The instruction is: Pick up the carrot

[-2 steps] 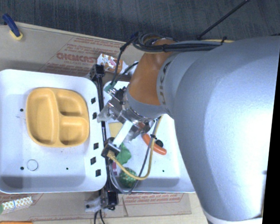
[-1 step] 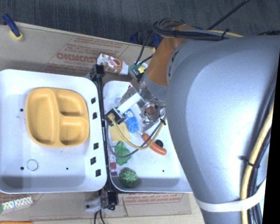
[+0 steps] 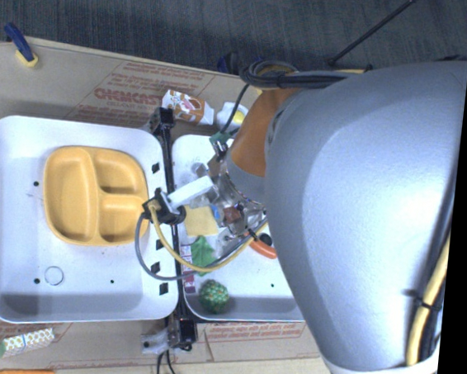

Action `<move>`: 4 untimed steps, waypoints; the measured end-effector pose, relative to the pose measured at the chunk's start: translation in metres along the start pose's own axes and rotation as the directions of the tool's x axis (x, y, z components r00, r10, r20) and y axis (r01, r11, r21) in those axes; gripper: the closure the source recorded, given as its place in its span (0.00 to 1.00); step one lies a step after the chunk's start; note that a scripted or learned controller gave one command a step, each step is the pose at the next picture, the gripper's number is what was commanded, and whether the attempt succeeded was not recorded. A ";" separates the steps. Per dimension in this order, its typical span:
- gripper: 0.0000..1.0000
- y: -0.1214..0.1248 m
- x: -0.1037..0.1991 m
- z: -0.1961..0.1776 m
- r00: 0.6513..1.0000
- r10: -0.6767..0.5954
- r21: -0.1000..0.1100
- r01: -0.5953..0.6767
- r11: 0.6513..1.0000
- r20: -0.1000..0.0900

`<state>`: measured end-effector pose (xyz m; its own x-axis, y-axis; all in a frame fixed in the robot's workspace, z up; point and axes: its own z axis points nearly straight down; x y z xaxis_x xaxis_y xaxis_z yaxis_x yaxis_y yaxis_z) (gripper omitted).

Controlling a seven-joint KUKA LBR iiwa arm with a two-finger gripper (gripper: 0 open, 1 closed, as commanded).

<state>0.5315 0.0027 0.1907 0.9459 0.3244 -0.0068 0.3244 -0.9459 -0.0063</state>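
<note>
Carrot: orange sliver at right bin centre, mostly hidden under arm | Gripper: just beside carrot, grip state unreadable | Risk: yellow block and green ball near carrot, likely mis-grab.

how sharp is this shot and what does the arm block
Camera view: soft, slightly blurred throughout; even lighting, mild shadow along the left bin's near wall; the grey arm looms large and covers most of the right bin, leaving an orange sliver of carrot.

Cardboard-covered bench under two white bins
</note>
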 end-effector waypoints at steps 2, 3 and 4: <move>1.00 -0.020 -0.014 -0.009 0.993 0.115 0.003 -0.115 0.993 0.004; 1.00 -0.057 -0.040 -0.087 0.993 0.119 -0.003 -0.119 0.993 -0.004; 1.00 -0.003 -0.041 -0.026 0.893 -0.449 -0.002 0.449 0.893 0.000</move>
<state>0.4918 -0.0078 0.2174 0.6992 0.7149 -0.0033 0.7149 -0.6992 -0.0064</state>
